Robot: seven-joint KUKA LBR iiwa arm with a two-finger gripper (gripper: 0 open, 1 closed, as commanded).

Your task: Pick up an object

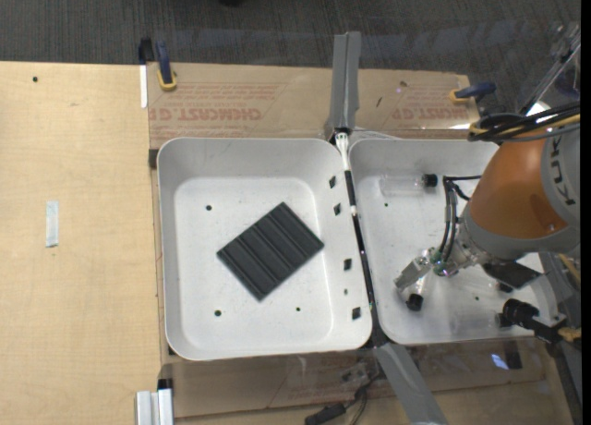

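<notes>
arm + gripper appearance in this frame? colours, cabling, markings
The arm is grey with a rounded orange band and dark lettering on the grey shell at the frame's right. Black cables loop beside the wrist. The gripper is small, silver metal with dark tips.

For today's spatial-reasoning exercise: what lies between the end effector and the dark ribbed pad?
In the camera view, the bins' adjoining walls lie between the end effector and the dark ribbed pad; otherwise bare white bin floor.

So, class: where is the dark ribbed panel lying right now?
In the camera view, the ribbed panel lies flat near the middle of the left bin, turned diagonally, across the divider from the end effector in the right bin.
</notes>
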